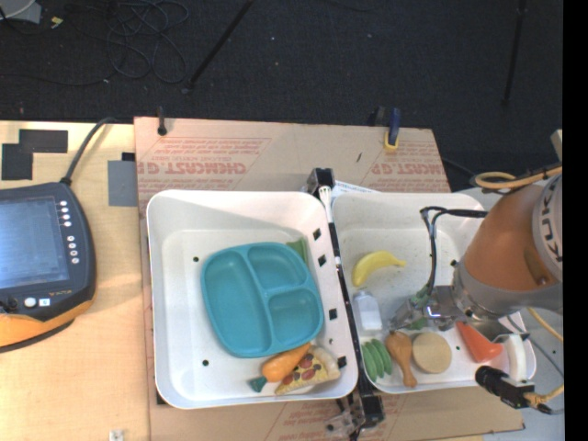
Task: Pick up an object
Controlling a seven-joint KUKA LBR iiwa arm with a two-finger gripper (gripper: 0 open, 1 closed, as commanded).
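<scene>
Far left on the desk (101,356): 1 dark handheld screen unit (41,246) with an orange underside.

Next, 2 shallow white bins side by side on brown cardboard. In the left bin (170,338): 1 teal divided plate (262,297) with 3 compartments, lying flat at the middle. Just beside its lower right corner, 1 orange carrot-like piece (285,363) and 1 toy pizza slice (310,372), touching each other at the bin's near wall.

In the right bin (395,214): 1 yellow banana (377,265), curved, lying alone toward the far left part. Below it, 1 small white bottle (368,312). Nearer still, 1 green pea pod (376,356), 1 brown drumstick (401,356) and 1 round tan bun (431,352), set close in a row. Further right, 1 red-orange wedge (478,343), partly hidden.

Tool (418,312) low in the right bin, just above the drumstick and bun; cannot tell whether spread or closed, nothing seen between. Grey arm with orange band (505,242) entering from the right.
</scene>
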